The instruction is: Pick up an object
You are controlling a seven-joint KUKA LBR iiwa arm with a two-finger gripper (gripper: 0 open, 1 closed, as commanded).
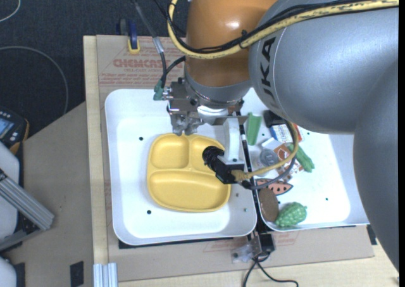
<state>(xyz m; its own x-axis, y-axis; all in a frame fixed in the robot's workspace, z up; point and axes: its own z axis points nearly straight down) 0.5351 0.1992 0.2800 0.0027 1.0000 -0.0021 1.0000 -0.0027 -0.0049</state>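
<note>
One yellow divided plate (183, 181) lies flat in the left bin (123, 153), filling most of its middle. It is a rounded, glossy dish with three compartments: two small ones at the far side and one wide one nearer the camera. A black part (217, 164) covers its right rim.

The end effector (190, 121) hangs over the plate's far edge; whether it is apart or together cannot be told, since the arm's orange band (218, 23) and grey body (329, 64) hide most of it.

There are two white bins on the table (101, 89). The right bin (338, 206) holds a small clutter: one bumpy green toy (292, 214) at its near edge, a green stick (254, 128), a brown piece (268, 204) and other items too overlapped to make out. The arm cuts off that bin's far side.
</note>
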